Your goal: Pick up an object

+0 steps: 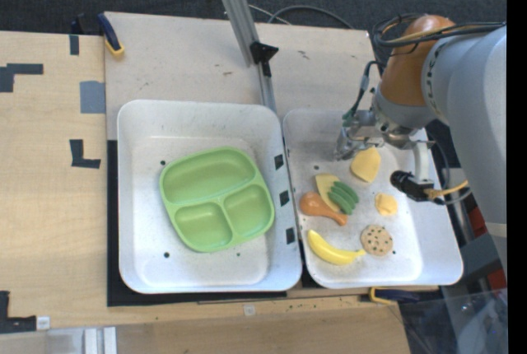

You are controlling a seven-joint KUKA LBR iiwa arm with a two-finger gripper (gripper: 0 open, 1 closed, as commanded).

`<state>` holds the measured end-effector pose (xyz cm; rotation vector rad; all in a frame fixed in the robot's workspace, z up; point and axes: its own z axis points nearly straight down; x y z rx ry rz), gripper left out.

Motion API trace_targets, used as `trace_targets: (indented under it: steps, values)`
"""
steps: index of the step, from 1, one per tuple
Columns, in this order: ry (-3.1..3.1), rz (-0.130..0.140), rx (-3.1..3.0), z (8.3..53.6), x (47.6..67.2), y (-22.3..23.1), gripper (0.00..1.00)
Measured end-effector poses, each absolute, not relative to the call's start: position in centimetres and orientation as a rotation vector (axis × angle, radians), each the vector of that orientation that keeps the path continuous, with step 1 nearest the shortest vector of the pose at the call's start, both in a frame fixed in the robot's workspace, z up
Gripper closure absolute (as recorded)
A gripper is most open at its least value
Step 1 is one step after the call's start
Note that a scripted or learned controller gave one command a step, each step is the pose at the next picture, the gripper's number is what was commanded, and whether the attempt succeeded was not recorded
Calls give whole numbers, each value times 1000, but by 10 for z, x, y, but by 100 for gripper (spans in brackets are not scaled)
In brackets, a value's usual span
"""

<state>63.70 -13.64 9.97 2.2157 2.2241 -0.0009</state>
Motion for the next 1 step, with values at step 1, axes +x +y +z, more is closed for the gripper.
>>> trace_targets:
  steps: [1]
  values:
    - [2222, 5, 2215, 161, 638, -129, 100]
